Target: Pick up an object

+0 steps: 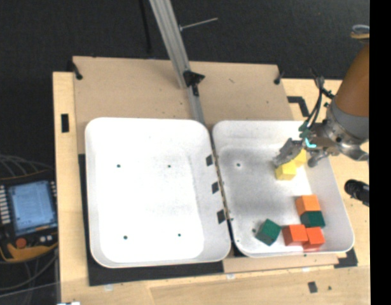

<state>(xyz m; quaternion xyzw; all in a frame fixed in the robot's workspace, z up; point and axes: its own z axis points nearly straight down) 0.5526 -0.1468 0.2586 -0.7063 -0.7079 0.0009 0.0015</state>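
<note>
yellow block [286, 169] sits in the right bin [246, 138], upper middle, and the gripper [301, 152] is right on it, fingers spread apart either side of its top, not clamped. lower right corner: orange blocks [303, 234] and a dark green block [313, 218] clustered, another green block [268, 232] just left of them.

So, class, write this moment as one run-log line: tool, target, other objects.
tool: over right bin, at yellow block | grasp: unconfirmed | others: orange and green blocks near bin's front right corner | left bin
</note>
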